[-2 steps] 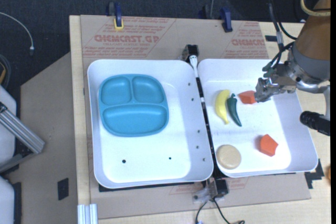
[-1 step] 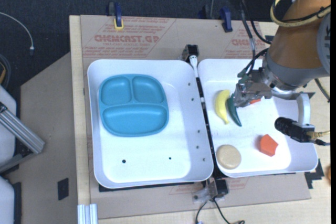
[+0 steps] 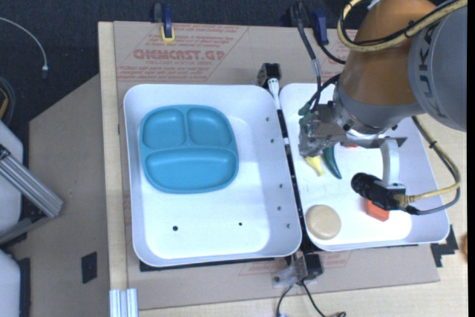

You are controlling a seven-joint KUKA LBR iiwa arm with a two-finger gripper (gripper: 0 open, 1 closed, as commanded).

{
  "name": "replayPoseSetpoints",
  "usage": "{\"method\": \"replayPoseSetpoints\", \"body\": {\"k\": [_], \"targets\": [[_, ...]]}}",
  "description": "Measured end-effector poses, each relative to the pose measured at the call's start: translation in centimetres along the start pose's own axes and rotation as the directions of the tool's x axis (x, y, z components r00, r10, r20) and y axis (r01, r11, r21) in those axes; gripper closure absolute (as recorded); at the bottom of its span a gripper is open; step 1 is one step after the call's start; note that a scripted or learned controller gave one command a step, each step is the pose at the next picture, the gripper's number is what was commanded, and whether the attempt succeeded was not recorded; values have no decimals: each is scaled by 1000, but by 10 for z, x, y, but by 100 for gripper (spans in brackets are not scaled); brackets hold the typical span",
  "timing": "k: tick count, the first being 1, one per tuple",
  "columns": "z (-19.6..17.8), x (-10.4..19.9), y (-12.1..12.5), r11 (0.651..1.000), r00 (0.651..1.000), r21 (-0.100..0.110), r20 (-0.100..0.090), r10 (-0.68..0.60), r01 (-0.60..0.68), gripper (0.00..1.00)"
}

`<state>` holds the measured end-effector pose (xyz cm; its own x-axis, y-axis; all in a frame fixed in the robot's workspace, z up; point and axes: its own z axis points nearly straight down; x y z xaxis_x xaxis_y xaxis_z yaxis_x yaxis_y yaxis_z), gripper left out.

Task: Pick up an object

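A: Where is the plate with three parts point(image 3: 189, 148)?

B: It lies in the left bin point(image 3: 208, 234), toward the back.

A: And the right bin point(image 3: 356, 234)?

B: It sits just beside the left bin. The round thing point(image 3: 323, 220) lies in it at the front, near the left bin. The small block point(image 3: 377, 210) lies to the right of the round thing. The gripper point(image 3: 318, 145) hangs behind the round thing.

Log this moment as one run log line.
arm: over right bin | gripper: low, by yellow object | grasp: unconfirmed | left bin: blue divided plate | tan disc: untouched
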<state>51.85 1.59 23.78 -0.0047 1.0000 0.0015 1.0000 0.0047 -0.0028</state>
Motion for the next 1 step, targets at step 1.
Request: {"method": "replayPoseSetpoints", "body": {"k": [1], "targets": [[18,48,0,1000,1000,2,0,0,0,100]]}}
